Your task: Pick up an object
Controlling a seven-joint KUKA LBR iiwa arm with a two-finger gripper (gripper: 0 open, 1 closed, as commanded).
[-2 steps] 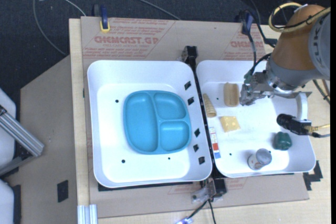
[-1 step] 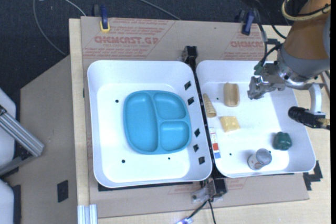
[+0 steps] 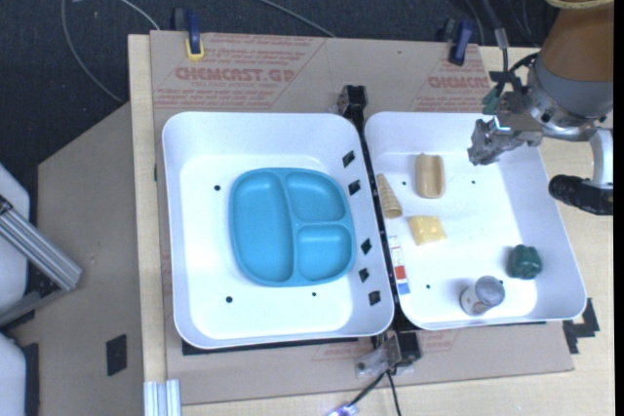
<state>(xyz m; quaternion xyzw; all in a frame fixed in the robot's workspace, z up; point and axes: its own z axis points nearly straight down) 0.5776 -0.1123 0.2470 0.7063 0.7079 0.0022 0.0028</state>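
**Hand poised over the right bin, nothing picked yet**

The hand (image 3: pixel 485 143) hangs over the upper edge of the right bin (image 3: pixel 546 209), and from this angle I cannot tell how far it is open; nothing shows in its grip. Nearest below it lies a tan roll-shaped piece (image 3: pixel 429 175), then a ridged cone (image 3: pixel 389 196), a yellow block (image 3: pixel 426 229), a green lump (image 3: pixel 525 261) and a small metal can (image 3: pixel 483 295). The likely trouble, I'd judge: the rounded roll may squirt sideways as the hand closes, or a descent near the bin wall may clip the rim. The left bin (image 3: pixel 195 209) carries a blue divided tray (image 3: pixel 292 226). Red print on the bench (image 3: pixel 253 63) board reads roughly "CHEMCAST GP".
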